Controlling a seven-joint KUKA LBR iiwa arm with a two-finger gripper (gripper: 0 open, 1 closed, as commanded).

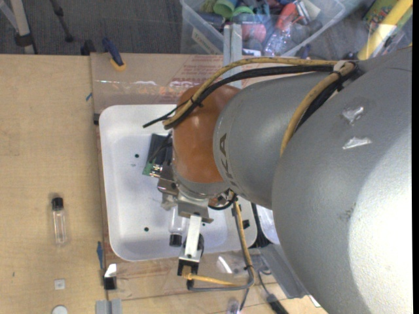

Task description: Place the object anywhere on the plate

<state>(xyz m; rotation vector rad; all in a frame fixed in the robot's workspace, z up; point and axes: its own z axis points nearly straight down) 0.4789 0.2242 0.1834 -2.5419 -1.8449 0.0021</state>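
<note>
End effector (178, 198), metallic, hangs over the smooth white bin (124, 175); its grip cannot be told.

From where I stand, the grey arm (294, 175) covers most of the white bin (124, 175), and whatever lies beneath is hidden. Two tiny dark specks (136, 154) dot its bare floor.

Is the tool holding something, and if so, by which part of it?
It cannot be told: the grey arm hangs over the white bin and hides what is below its wrist.
</note>
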